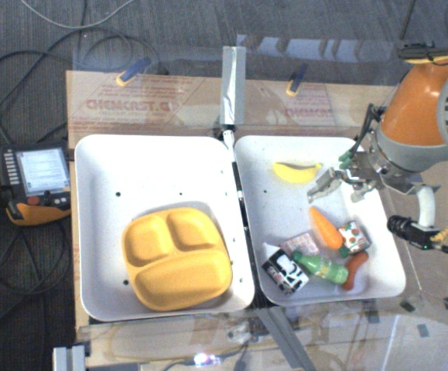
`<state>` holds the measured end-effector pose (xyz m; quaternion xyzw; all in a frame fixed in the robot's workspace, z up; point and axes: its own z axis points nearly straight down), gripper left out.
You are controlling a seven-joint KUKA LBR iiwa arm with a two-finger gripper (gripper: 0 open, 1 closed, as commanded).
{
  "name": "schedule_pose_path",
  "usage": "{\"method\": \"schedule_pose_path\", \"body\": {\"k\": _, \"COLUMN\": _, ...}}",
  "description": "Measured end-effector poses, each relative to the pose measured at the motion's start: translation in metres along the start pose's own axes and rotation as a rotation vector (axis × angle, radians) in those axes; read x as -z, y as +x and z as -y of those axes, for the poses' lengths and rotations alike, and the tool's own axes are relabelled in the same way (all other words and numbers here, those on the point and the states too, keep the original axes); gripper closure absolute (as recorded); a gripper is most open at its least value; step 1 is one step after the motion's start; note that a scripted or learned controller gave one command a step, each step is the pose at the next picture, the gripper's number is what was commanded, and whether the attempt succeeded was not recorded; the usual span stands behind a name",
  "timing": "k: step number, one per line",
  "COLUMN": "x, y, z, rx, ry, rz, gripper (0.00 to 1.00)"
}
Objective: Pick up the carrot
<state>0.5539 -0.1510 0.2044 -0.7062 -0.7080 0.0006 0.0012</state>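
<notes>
Left bin (100,207): holds one yellow tray (177,257), three compartments, lying toward the near side.

Right bin (262,199): holds all the small items. Far side, a banana (295,171), lying crosswise. Near side, a cluster: a black-and-white packet (284,271) at the cluster's left; a pink packet (302,243) just behind it; a green bottle (324,268) lying on its side, touching both; the carrot (326,228), orange, at the cluster's far edge, its long axis slanting from upper left to lower right; a small box (354,238) at the carrot's lower end; a red piece (355,270) below that, possibly a sausage, though the view is too coarse to say.

Gripper (323,188): reaches in from the right, above the right bin, between banana and carrot. Fingers (326,182) spread apart with nothing between them.

Key relation: the carrot lies just toward the near side of the gripper, slightly to its right, close but not touching. Its upper tip is the end nearest the fingers. Judgement: the coming move is a short shift toward the near rim and a descent, with the fingers set across the carrot's slant; the box and pink packet crowd the lower end, so the upper half is the freer place to close.
</notes>
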Motion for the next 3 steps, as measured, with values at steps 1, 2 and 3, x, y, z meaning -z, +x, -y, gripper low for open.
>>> {"method": "schedule_pose_path", "body": {"k": 1, "x": -0.111, "y": -0.007, "z": 0.005, "rx": -0.094, "ry": -0.002, "rz": 0.0, "gripper": 0.0}}
{"method": "schedule_pose_path", "body": {"k": 2, "x": -0.102, "y": -0.006, "z": 0.005, "rx": -0.094, "ry": -0.001, "rz": 0.0, "gripper": 1.0}}
{"method": "schedule_pose_path", "body": {"k": 3, "x": -0.016, "y": 0.103, "z": -0.019, "rx": -0.162, "ry": 0.001, "rz": 0.001, "gripper": 1.0}}
